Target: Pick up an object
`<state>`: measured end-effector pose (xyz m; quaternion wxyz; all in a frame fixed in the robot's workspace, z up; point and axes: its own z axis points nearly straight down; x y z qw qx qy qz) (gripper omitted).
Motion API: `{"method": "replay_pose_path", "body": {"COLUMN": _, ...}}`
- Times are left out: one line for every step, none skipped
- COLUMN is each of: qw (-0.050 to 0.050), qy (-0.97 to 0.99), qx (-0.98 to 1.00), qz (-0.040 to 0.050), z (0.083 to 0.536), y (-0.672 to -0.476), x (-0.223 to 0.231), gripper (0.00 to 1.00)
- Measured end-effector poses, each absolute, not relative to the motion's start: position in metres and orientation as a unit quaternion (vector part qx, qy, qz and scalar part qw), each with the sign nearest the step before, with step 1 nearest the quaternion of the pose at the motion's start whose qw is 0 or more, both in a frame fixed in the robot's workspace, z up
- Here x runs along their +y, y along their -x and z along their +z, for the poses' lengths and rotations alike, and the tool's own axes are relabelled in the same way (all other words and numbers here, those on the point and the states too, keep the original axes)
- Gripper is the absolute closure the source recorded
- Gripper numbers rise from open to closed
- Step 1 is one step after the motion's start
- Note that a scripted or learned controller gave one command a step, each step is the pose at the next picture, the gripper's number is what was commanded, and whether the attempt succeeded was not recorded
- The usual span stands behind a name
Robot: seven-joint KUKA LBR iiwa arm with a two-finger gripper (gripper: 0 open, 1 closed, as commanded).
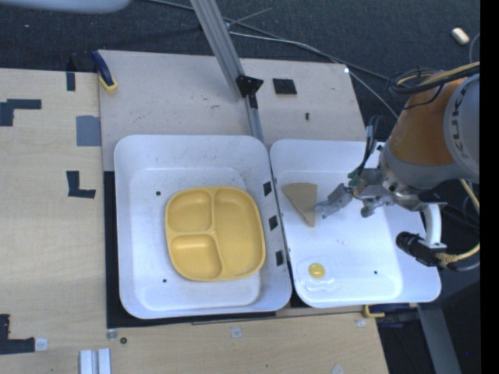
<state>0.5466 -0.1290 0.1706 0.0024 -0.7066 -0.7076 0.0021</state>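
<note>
Left bin [140, 209]: holds one yellow divided plate [214, 232], lying flat near the middle.
Right bin [390, 287]: holds a tan wedge [302, 199] by its left wall and a small fried egg toy [316, 272] near the front edge.
Arm [429, 139]: reaches into the right bin.
Gripper [326, 206]: low, touching the wedge's right edge; fingertip spread cannot be told.
Progress: nothing lifted; grasp and raise judged outstanding.
Markings: no readable writing or brands.

No readable text, label or number anywhere.
</note>
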Motion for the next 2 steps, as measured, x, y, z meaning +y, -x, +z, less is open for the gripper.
{"method": "replay_pose_path", "body": {"qw": 0.003, "qy": 0.707, "qx": -0.707, "qz": 0.0025, "z": 0.124, "y": -0.540, "x": -0.133, "gripper": 0.00}}
{"method": "replay_pose_path", "body": {"qw": 0.002, "qy": 0.706, "qx": -0.708, "qz": 0.0010, "z": 0.137, "y": -0.542, "x": -0.132, "gripper": 1.00}}
